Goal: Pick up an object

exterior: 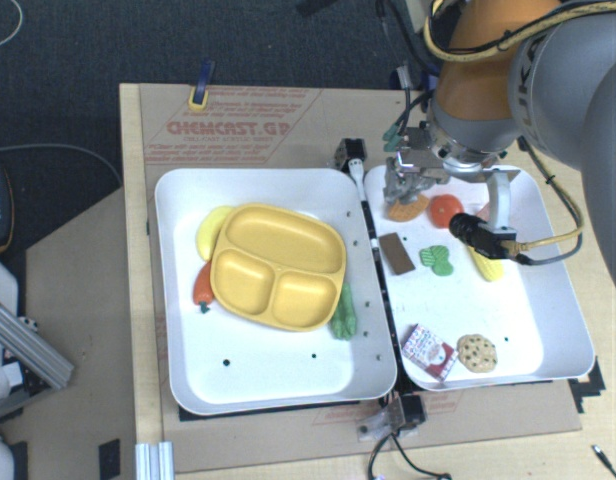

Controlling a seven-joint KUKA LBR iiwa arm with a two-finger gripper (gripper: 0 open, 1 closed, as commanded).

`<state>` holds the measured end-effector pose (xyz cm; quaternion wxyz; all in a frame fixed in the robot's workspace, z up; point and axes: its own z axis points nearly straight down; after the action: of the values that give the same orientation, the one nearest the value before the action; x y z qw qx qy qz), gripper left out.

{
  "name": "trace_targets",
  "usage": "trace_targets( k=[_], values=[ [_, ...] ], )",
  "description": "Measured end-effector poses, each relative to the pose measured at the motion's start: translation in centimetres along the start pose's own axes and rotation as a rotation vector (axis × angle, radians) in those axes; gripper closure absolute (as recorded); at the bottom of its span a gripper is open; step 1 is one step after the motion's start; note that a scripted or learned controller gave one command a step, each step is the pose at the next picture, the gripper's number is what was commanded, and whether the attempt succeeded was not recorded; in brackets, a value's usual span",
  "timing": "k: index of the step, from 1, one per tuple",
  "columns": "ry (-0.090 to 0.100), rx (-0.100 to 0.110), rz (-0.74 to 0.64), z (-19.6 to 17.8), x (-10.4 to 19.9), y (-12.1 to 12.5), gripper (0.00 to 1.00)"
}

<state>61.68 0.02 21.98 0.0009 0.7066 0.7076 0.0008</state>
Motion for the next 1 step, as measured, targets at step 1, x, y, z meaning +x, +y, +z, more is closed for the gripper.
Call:
trace_targets(
  k=[1],
  values=[
    [0.001,0.004,0.0,-0.5,1.13,-1.51,1.0]
  ],
)
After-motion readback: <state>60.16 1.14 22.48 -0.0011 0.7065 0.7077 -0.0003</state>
